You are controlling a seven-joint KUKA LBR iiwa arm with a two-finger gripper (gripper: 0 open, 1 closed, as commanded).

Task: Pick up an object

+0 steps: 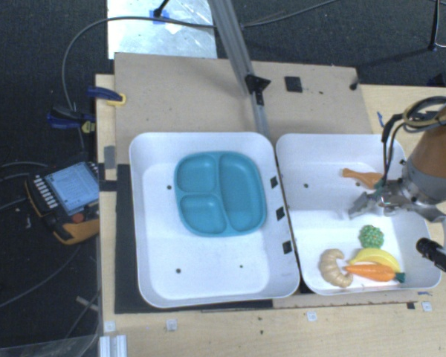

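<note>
- Nearest the camera: the toy food cluster at the front of the right bin [312, 199]: carrot [372, 272], banana [377, 257] touching it from above, a tan curled pastry piece [334, 267] just to their left, green broccoli-like piece [370, 236] just behind the banana.
- One more orange-brown piece [360, 175] lies apart from them, toward the back of the same bin.
- My end effector [366, 205] is low in the right bin, between that orange-brown piece and the green one, close to both.
- Nothing visible between my fingers; can't tell if they're spread or closed, too blurred.
- Left bin [156, 274] holds a blue divided plate [220, 193], lying flat, three compartments.
- Both bins sit side by side on the brown surface [186, 88].
</note>
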